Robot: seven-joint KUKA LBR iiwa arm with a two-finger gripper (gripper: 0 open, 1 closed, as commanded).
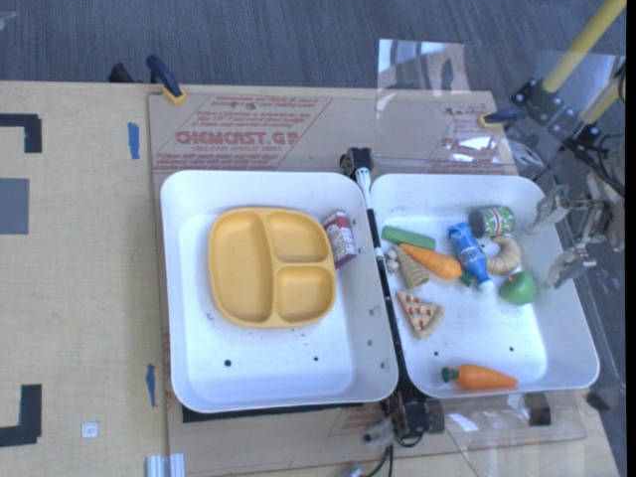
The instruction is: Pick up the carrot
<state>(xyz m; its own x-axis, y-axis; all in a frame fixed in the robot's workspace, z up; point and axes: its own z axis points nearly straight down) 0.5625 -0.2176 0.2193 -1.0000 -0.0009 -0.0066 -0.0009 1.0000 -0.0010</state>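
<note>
Two orange plastic carrots are seen in the right white bin (566,361): one (482,377) parked alone near the front wall, so probably easier, one (431,259) wedged among toys. The gripper (562,237) is hung over the right rim, fingers spread, nothing pinched.

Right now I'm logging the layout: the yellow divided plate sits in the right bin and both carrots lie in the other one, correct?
Not quite. The camera view shows the yellow divided plate in the left bin; both carrots lie in the other one, the right bin.
</note>
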